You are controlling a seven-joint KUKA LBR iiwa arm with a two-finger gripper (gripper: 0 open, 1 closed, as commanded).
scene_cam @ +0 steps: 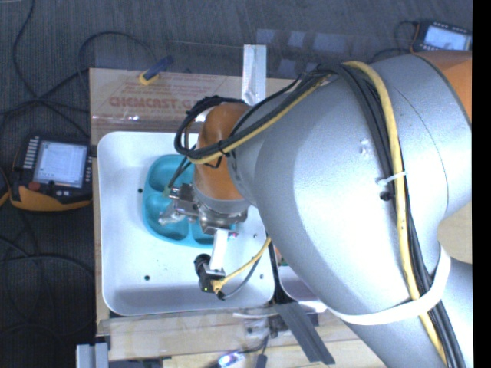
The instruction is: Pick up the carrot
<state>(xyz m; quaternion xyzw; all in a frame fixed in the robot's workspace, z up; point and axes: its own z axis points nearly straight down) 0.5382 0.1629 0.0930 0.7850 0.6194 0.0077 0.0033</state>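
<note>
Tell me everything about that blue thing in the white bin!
The blue thing looks like a shallow tray of smooth turquoise plastic, with rounded corners and what seem to be hollow compartments. It lies flat on the floor of the left white bin. The arm's wrist hangs over its right side and hides that part.

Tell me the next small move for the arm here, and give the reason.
Probably lift straight up a little. The gripper sits low over the blue tray in the left bin, and the arm's wrist covers whatever lies beneath it, so no carrot can be made out. Rising would uncover the tray and show whether anything was caught.
</note>
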